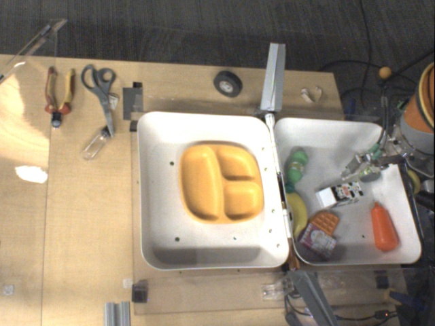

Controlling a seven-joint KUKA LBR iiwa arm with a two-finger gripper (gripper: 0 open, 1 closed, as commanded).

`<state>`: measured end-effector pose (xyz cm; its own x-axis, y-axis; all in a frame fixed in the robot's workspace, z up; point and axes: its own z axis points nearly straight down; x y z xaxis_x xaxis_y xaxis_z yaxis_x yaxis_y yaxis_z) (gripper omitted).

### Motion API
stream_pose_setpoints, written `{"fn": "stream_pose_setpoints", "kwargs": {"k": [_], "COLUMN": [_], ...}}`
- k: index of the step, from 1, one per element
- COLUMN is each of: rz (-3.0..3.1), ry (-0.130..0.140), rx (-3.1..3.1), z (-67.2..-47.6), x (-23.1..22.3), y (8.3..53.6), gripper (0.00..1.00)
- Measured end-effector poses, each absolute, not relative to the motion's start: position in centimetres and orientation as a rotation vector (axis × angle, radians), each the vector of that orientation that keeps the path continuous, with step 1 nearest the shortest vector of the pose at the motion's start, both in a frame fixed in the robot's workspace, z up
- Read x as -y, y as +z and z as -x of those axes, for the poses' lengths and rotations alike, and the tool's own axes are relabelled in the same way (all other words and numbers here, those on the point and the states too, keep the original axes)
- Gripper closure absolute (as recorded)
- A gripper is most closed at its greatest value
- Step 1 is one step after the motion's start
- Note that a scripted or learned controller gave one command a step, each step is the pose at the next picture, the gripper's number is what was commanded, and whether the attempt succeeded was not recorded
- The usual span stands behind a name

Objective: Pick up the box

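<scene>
The wooden tabletop [81, 202] carries two white bins side by side. The left bin [156, 243], well to the left of the hand, holds a yellow three-compartment tray [221, 180]. The right bin [401, 253] lies under the hand. The grey arm [420, 114], with its orange band, reaches in from the right, and the hand [363, 166] hangs over the upper right part of this bin; whether it is open or closed cannot be told at this size. The small white box [338, 194] lies on the bin floor just below and left of the hand, apart from it as far as can be seen. An orange carrot-like item [384, 227] lies below the hand, a banana [297, 212] and a green bottle-like item [296, 166] farther left, and a dark packet [319, 235] sits below the box. Scissors [102, 94], pliers [58, 94] and a tape roll [228, 83] lie far left on the tabletop.
</scene>
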<state>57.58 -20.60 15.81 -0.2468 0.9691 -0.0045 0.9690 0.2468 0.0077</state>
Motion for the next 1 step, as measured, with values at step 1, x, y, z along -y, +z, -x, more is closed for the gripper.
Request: {"fn": "stream_pose_setpoints", "kwargs": {"k": [1], "rz": [-1.763], "ry": [0.004], "rx": [-2.596], "z": [-58.33], "x": [14.46], "y": [9.63], "gripper": [0.00]}}
